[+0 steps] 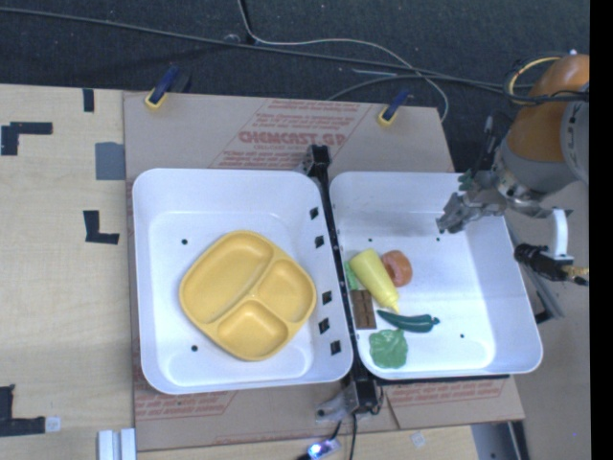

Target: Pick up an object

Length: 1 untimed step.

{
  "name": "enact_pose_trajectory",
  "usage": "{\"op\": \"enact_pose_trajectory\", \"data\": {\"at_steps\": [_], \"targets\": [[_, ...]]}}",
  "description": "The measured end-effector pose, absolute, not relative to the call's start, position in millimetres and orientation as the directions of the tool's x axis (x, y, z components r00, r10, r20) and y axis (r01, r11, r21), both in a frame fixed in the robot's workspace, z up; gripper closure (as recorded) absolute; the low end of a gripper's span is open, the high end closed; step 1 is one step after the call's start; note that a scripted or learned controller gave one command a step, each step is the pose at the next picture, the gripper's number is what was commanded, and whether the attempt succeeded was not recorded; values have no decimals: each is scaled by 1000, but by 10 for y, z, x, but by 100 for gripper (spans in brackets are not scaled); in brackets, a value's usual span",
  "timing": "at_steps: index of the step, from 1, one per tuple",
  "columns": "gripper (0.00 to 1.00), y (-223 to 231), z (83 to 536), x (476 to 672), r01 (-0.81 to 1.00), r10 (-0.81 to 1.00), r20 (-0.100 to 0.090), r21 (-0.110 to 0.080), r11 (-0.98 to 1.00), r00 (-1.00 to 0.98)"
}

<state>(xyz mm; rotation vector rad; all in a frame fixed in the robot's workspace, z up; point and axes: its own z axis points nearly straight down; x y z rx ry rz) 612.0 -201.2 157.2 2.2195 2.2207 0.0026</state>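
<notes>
Several toy foods lie in the right bin (479, 286) near its left wall: a yellow corn-like piece (374, 277), an orange-red round piece (397, 267), a brown block (363, 309), a dark green pepper (413, 322) and a light green leafy piece (389, 349). My gripper (452, 218) hangs over the bin's far right part, apart from all of them, up and to the right of the orange-red piece. Nothing shows between its fingers.
The left bin (153, 257) holds a yellow divided plate (248, 293). A black divider with clips (329, 257) runs between the bins. Cables (316, 46) cross the dark floor behind the bench. The grey arm with its orange band (551, 103) stands at the right.
</notes>
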Motion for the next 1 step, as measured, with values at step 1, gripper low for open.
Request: {"op": "enact_pose_trajectory", "data": {"at_steps": [1], "targets": [[100, -2021, 2208, 6145, 1000, 1000, -1, 5, 2, -2]]}}
